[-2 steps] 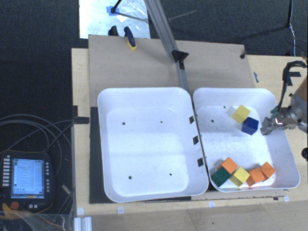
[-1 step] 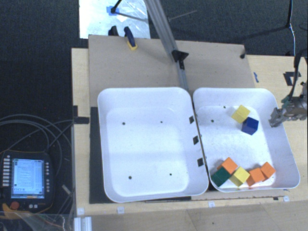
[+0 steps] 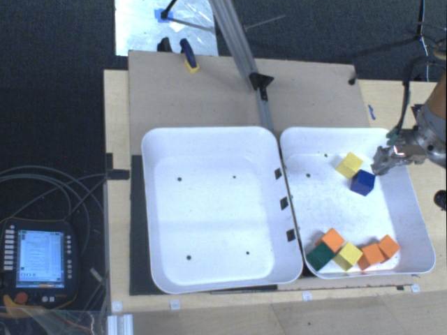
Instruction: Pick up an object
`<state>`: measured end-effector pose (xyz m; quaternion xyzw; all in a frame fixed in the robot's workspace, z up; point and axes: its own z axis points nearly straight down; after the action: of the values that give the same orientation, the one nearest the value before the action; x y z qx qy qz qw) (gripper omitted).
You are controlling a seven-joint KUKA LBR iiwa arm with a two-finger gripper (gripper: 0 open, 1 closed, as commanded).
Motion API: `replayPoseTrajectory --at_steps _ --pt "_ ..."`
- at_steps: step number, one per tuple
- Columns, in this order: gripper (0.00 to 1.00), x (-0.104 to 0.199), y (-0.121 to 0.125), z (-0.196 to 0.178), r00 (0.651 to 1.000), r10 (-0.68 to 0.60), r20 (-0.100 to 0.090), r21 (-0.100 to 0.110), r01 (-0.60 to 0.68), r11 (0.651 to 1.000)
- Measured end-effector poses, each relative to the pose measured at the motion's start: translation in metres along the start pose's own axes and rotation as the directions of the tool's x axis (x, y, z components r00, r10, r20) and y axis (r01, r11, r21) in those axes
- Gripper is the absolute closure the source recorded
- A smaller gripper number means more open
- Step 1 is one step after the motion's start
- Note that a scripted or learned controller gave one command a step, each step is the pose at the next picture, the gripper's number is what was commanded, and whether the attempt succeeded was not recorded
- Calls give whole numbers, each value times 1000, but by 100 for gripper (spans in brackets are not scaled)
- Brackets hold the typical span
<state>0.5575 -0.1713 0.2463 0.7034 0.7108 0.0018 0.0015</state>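
Gripper (image 3: 384, 160) hangs over the right bin (image 3: 412, 208) beside the blue cube (image 3: 362, 182) — finger spread unclear — nothing visibly held

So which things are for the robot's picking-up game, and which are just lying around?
For the job:
- gripper
- blue cube
- yellow cube
- cube pile
- right bin

Lying about:
- left bin
- tablet
- clamp

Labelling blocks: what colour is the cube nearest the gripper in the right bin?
Blue. The small blue cube sits beside the gripper, clearest in the camera view.
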Motion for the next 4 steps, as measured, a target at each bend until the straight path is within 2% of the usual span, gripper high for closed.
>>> replayPoseTrajectory --at_steps 1,2,3,4 --pt "100 43 10 1 1000 0 -1 2 0 1000" --pt "100 98 19 8 1000 0 -1 3 0 1000" --pt "100 148 45 5 1000 -1 -2 0 1 1000" --pt "100 201 57 13 1000 -1 -1 2 1 1000"
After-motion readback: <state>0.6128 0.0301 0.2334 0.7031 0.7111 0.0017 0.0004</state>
